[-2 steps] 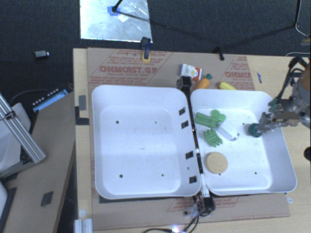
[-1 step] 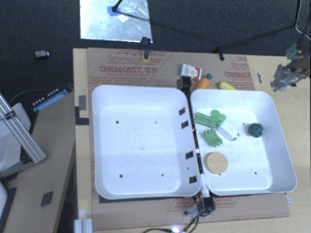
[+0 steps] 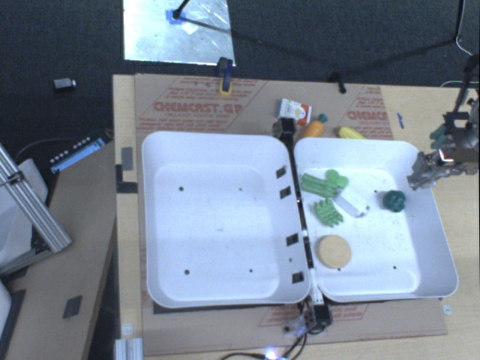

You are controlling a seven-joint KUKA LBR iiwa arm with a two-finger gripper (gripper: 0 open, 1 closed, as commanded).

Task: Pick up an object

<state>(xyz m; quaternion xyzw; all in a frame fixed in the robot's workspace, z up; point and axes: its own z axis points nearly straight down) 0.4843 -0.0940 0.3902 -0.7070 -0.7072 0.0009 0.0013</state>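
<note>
The right bin (image 3: 420, 276) holds several things. A green toy (image 3: 325, 182) lies near its left wall, with a green ridged piece (image 3: 328, 213) just below it and a white block (image 3: 351, 202) beside them. A dark teal ball (image 3: 394, 199) sits further right, and a tan round disc (image 3: 334, 251) lies toward the front left. My gripper (image 3: 422, 173) hangs at the bin's upper right rim, right of and slightly above the teal ball, and apart from it. Nothing shows in its grasp.
The left bin (image 3: 161, 276) stands beside the right one, with black clips (image 3: 285, 193) along the shared edge. Behind the bins lie an orange item (image 3: 313, 129), a yellow item (image 3: 349, 133) and a small white-and-red box (image 3: 293, 111). A yellow-and-blue clamp (image 3: 224, 76) sits at the board's far edge.
</note>
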